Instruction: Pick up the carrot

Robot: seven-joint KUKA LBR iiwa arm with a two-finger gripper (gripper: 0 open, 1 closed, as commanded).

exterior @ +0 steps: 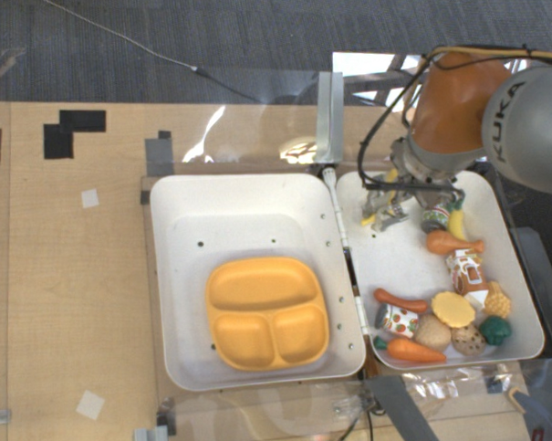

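Lying untouched at the near edge of the right bin (515, 250), the carrot (415, 351) rests just beside a potato (433, 331) and the toy food pile. Well apart, the hand (398, 200) hangs over the bin's far end; whether it is spread or pressed together I cannot tell. Reaching, gripping and lifting all appear left to do.

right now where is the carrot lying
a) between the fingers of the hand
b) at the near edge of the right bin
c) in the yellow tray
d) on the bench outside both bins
b: the carrot lies at the near edge of the right bin, beside the other toy foods, while the hand sits far from it at that bin's far end.
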